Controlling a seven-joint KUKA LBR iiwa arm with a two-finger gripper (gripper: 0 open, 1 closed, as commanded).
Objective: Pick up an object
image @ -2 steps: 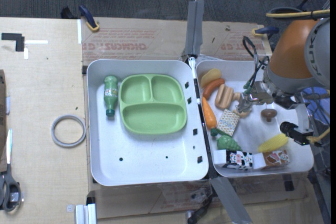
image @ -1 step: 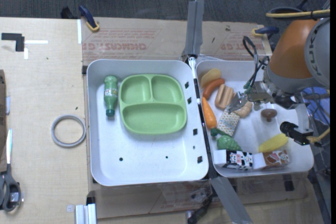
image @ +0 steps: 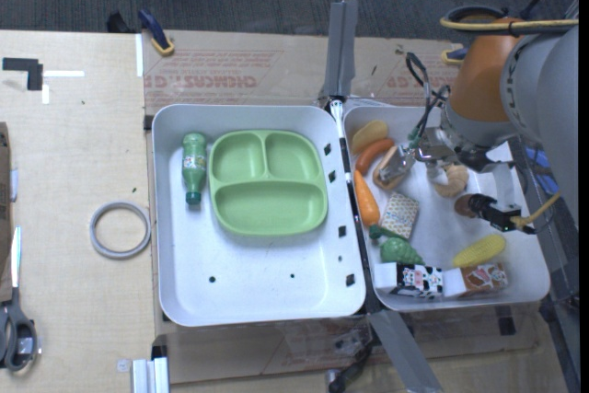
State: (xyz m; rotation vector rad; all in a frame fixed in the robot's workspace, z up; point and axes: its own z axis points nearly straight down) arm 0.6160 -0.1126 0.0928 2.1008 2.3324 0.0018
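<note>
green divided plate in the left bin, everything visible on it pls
The green plate looks like matte plastic, rounded-rectangular, with three compartments: two small ones on the far side, one wide one nearer the camera, all holding nothing. It lies flat, right side up, in the far half of the left bin. A small green bottle lies right beside its left edge.

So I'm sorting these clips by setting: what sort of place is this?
Most likely a robotics lab bench, not a kitchen. A robot arm reaches over two white bins, one holding toy food like a plastic carrot. A tape roll lies on the bench.
</note>
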